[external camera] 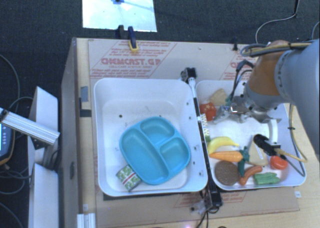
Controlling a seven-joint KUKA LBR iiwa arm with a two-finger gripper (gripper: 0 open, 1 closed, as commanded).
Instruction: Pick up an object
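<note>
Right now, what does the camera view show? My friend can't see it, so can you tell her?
A grey robot arm with its gripper reaches into the right white bin, near a red tomato, above a banana, carrot and other toy food. The left white bin holds a blue divided plate and a small packet.

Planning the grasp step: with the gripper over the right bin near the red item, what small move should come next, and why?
Probably lower the gripper slightly toward the red item beside it in the right bin; it looks nearest, and nothing shows between the fingers.
</note>
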